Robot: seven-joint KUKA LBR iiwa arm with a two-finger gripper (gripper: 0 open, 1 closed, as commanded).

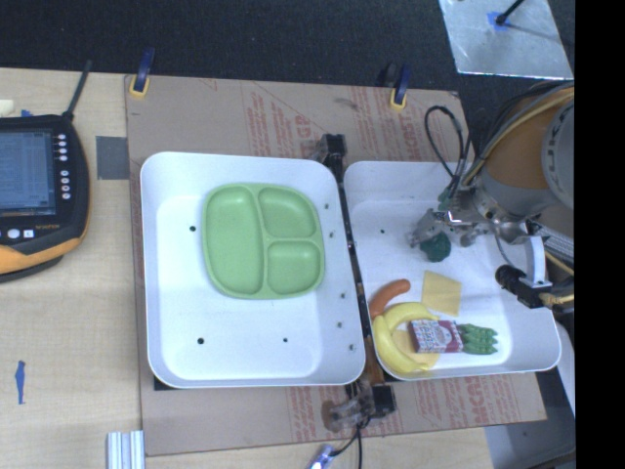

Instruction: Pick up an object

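Two shallow white bins sit side by side on a brown board; the left bin [176, 350] carries a pale green divided plate [262, 239] with three compartments, lying flat toward its upper middle; the right bin [381, 189] holds the loose objects; the arm [532, 154], grey with an orange band, reaches in from the right over that bin's upper right part; its gripper [437, 234] hangs low over the bin floor, right at a small dark green object [437, 248] that lies just under its tip; whether the tool is released, clenched or grasping that object cannot be told from this slant, as the metal parts hide the contact; lower in the same bin, an orange carrot-like piece [391, 292] lies tilted near the left wall, a yellow cheese slice [441, 292] just to its right; below them a yellow banana [395, 345] curves around a dark red packet [436, 336], and a green ridged piece [479, 339] touches the packet's right end; a handheld control pendant [34, 198] rests on the bench well to the left of the bins.
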